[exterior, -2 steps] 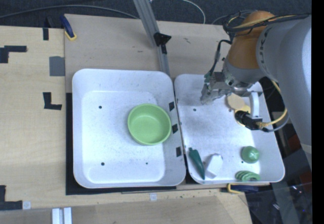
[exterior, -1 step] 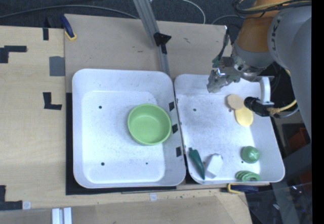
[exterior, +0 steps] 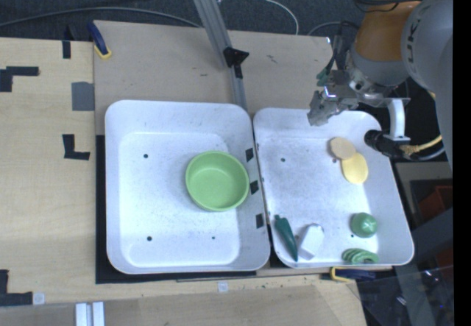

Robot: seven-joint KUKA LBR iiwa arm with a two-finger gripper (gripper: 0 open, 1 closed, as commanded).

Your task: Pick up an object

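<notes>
From the overhead camera view I see my fingers [exterior: 321,112] hanging over the far rim of the right bin [exterior: 294,170]; whether they are spread or closed I cannot tell, and nothing shows between them. Closest to them, just toward me, lie a tan disc [exterior: 341,148] and a yellow piece [exterior: 356,168], touching. Further on sit a green ball [exterior: 363,224], a white block [exterior: 311,238] and a dark green piece [exterior: 285,237]. The green bowl [exterior: 216,181] sits well off, in the left bin [exterior: 147,170]. I judge nothing picked yet; descent and grasp remain.

Evenly lit from above, soft shadows, mild glare on the white bins [exterior: 125,170], slightly grainy throughout.
</notes>
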